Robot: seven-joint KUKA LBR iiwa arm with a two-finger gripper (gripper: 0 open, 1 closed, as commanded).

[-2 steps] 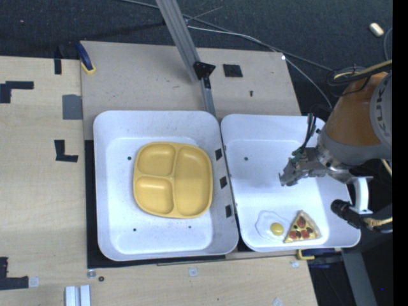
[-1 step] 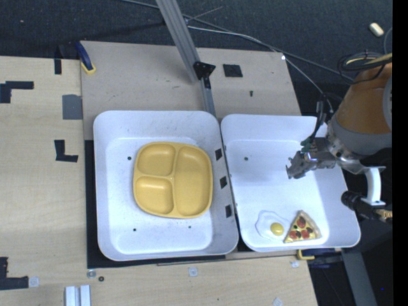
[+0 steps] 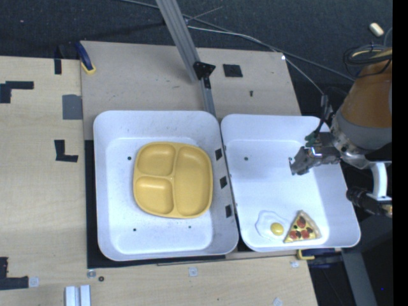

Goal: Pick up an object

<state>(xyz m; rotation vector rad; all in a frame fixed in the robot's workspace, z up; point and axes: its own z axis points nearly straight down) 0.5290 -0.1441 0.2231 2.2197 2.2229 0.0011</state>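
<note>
A toy fried egg (image 3: pixel 270 225) and a toy pizza slice (image 3: pixel 302 228) lie side by side at the near edge of the right bin (image 3: pixel 255 129). The gripper (image 3: pixel 301 162) hangs over the middle of that bin, above and away from both toys, reaching in from the right. Nothing shows between its fingers. A yellow divided plate (image 3: pixel 173 179) rests in the left bin (image 3: pixel 115 171).
A grey metal pole (image 3: pixel 185 37) slants across the bench behind the bins. Cables run over the dark floor at the top. Black tape marks and a blue-yellow clamp (image 3: pixel 85 58) sit on the bench at left.
</note>
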